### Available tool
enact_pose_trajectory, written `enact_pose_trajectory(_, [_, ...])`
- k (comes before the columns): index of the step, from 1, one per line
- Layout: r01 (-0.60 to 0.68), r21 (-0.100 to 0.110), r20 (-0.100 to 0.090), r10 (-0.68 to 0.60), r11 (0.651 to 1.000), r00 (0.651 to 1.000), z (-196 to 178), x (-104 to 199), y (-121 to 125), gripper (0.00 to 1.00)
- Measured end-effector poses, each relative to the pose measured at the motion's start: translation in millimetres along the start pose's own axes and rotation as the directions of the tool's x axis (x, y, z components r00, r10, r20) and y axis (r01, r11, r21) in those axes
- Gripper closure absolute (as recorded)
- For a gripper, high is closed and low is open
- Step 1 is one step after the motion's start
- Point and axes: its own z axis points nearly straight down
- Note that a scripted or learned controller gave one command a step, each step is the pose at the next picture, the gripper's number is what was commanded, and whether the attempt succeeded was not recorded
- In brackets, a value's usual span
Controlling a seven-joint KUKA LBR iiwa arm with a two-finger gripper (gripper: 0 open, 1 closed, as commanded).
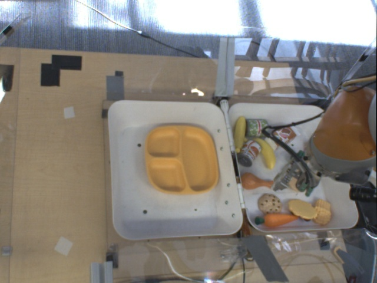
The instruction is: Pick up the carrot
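The carrot [278, 220], orange with a green stub at its left end, lies along the front wall of the right bin [341, 220]. My gripper [291, 180] hangs over the middle of that bin, a short way behind the carrot and slightly to its right. The gripper is apart from the carrot, and the grey arm with its orange band [347, 128] comes in from the right. Nothing is seen held in the gripper.
Around the carrot lie a speckled cookie [269, 203], a tan cracker [302, 209] and a yellow waffle piece [322, 211]. A drumstick [255, 181], two bananas [240, 132], a can [250, 152] and a green tin [257, 127] sit further back. A yellow divided plate [179, 159] sits in the left bin [126, 205].
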Motion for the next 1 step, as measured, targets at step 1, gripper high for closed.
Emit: enact_pose_trajectory(1, [0.000, 0.001, -0.001, 0.000, 1.000, 1.000, 0.4, 0.2, -0.1, 0.00])
